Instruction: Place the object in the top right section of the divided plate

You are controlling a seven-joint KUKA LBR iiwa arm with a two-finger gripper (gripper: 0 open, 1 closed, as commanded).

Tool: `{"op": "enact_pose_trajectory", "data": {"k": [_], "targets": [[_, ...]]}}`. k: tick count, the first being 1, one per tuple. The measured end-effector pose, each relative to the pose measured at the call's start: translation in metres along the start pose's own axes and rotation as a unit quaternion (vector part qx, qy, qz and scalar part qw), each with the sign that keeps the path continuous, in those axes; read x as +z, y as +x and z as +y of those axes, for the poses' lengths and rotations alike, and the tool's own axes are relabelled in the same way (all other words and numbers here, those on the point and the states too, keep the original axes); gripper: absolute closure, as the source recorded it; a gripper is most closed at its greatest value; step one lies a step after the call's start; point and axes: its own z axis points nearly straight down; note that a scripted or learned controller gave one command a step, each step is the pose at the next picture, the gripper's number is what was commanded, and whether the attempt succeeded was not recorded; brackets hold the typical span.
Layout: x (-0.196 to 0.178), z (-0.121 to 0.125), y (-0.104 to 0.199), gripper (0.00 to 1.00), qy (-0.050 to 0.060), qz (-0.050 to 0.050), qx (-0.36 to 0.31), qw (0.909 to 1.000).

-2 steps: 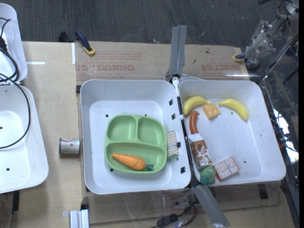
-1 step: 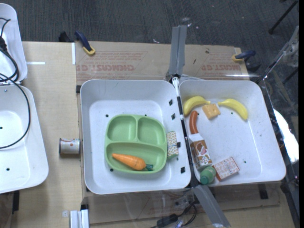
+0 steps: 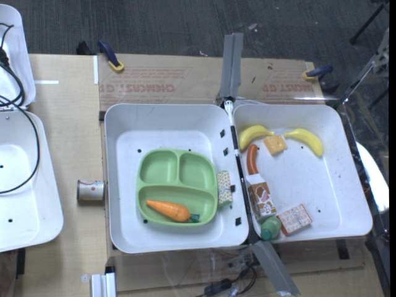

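Reading the scene for hazards, we note first that the task does not name its object: the likely candidates lie in the right bin (image 3: pixel 334 190), well apart from the divided plate (image 3: pixel 140 177) in the left bin (image 3: pixel 124 135). How the claw stands, and whether it has hold of anything, we cannot tell. The top right section (image 3: pixel 197 173) looks bare, while a carrot (image 3: pixel 168 210) occupies the long bottom section. We judge the chief risk to be a release landing on a divider ridge, so that the object tips into the top left section or down beside the carrot. A second risk lies in the crowding on the right bin's left side: a sausage (image 3: pixel 252 159), a carton (image 3: pixel 261 198), a green item (image 3: pixel 270 229) and a red box (image 3: pixel 294 218) sit close together, so a descent there may nudge or catch a neighbour. Two bananas (image 3: pixel 253 133) (image 3: pixel 307 140) flank an orange cracker (image 3: pixel 275 144) near the far wall. Any transfer must clear the raised shared wall (image 3: pixel 232 159); a small patterned packet (image 3: pixel 224 187) stands just beside the plate's right rim, narrowing the approach. Open room remains in the right bin's centre and in the left bin's far half.
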Motion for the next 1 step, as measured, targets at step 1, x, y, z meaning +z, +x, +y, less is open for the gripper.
{"op": "enact_pose_trajectory", "data": {"k": [1], "targets": [[-0.0004,0.0002,0.0,1.0,0.0,0.0,-0.219,0.9757]]}}
